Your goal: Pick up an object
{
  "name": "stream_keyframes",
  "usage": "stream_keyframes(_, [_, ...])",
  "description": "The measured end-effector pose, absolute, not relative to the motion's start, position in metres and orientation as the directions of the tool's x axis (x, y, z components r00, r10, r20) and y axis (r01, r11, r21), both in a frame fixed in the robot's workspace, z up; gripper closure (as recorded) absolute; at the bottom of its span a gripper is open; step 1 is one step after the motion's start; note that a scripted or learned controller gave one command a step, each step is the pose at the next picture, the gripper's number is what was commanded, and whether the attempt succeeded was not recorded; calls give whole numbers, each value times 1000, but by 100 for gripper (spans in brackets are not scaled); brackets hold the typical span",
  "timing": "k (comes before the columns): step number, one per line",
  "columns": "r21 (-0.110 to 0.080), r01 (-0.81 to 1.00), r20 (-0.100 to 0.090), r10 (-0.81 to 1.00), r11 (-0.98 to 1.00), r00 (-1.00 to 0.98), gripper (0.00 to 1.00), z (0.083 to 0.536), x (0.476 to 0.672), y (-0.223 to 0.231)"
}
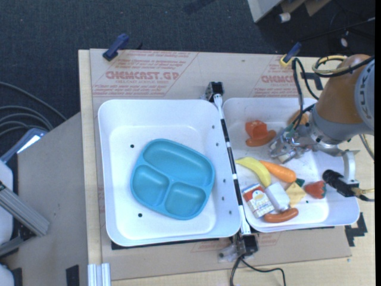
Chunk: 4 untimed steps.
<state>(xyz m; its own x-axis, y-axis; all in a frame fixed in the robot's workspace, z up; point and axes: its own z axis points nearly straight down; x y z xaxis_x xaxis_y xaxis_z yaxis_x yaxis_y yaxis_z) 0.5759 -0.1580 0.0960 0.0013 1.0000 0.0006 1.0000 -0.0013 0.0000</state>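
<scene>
From the overhead camera, the arm [342,100] reaches in from the right over the right bin [339,216], and its gripper [286,149] hangs low above the middle of that bin. The metal parts at its tip are a small, cluttered blur, so whether the gripper is open or closed cannot be told, and nothing can be seen held in it.

The step in hand looks like the approach: the tool is down among the toy food but no object is lifted yet. The nearest candidates ring the gripper closely. A red piece [257,131] lies just beside it at about ten o'clock. An orange carrot [278,171] lies just beside it at about six o'clock, with a yellow banana [255,169] touching the carrot's left end, at about eight o'clock from the gripper. Farther off toward six o'clock sit a small carton [258,200] and a sausage [280,215] near the bin's front edge.

The next move probably calls for settling on one piece, likely the carrot or the red piece, and closing squarely on it without nudging the neighbours.

The left bin [113,159] holds a blue divided plate [172,178], well apart from the gripper at about nine o'clock.
</scene>
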Motion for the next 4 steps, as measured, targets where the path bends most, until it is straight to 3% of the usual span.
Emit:
stream_keyframes(1, [1,1000,0,1000,1,-1,100,187,598,-99])
stream_keyframes(2, [-1,1000,0,1000,1,-1,100,255,543,-77])
stream_keyframes(3, [-3,1000,1,1000,0,0,100,267,517,-91])
stream_keyframes(4, [-3,1000,1,1000,1,-1,100,238,544,-50])
